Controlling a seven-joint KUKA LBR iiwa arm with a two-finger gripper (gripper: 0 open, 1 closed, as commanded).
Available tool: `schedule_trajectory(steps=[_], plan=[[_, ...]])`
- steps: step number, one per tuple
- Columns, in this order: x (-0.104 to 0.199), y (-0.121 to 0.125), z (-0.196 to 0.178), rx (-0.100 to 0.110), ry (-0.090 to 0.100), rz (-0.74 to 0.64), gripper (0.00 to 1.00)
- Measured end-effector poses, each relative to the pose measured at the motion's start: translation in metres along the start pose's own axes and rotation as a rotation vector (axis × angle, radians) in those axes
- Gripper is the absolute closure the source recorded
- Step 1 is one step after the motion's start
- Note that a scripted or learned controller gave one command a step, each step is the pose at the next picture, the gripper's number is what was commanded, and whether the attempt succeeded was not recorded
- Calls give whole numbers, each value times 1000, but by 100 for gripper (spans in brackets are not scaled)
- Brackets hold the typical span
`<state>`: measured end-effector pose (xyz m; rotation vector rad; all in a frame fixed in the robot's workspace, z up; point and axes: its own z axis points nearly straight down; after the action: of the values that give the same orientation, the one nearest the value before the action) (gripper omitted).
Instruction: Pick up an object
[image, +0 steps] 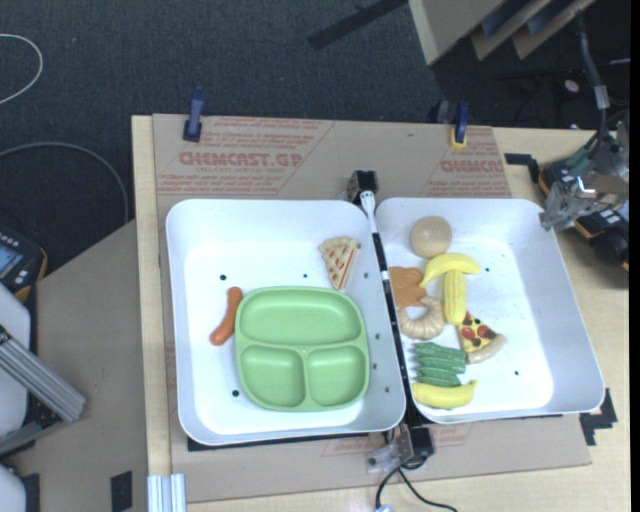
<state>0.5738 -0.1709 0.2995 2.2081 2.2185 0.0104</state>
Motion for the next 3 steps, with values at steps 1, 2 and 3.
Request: schedule_trajectory(steps=[1,2,3], plan=[[-54,33,138,13,3,7,100],[9,-44,217,19,7,5,100],[59,-24,108,4,2,-1,100]])
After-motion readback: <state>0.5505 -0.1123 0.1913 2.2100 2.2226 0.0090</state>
